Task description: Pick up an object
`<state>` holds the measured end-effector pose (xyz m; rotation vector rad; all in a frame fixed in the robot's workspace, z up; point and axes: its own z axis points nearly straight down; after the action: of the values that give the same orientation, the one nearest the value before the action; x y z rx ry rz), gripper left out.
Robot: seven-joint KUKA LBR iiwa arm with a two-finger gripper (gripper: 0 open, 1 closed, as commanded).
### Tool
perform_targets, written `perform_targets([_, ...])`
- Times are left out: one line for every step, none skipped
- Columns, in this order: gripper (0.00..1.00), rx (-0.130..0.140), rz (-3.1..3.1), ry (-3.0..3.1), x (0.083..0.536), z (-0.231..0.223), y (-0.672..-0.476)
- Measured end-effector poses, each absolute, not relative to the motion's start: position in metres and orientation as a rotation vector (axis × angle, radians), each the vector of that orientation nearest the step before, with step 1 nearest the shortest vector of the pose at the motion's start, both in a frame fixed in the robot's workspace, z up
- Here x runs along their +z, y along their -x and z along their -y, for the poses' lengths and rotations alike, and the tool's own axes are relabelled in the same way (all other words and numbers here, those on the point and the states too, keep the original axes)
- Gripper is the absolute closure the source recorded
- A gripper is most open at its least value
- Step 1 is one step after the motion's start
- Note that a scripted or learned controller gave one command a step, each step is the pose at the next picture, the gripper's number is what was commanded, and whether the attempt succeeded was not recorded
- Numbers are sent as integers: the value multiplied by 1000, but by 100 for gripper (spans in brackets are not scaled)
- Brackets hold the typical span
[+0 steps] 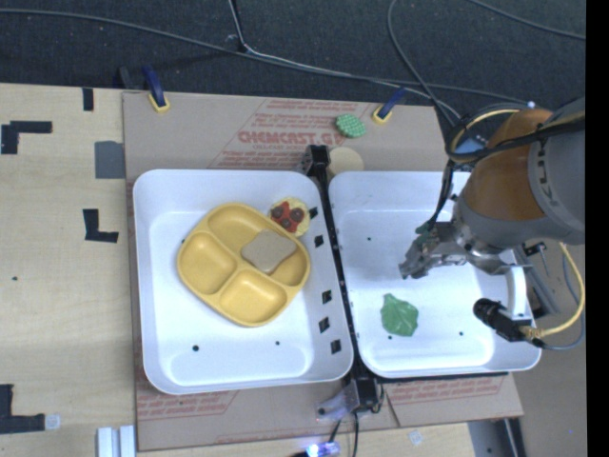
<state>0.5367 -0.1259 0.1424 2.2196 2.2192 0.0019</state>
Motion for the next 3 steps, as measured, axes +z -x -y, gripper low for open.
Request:
perform_targets([100, 5, -2220, -2216, 205, 122, -538])
perform_targets([100, 2, -2221, -2217, 243, 122, -539])
perform_targets([100, 1, -2231, -2215, 243, 64, -548])
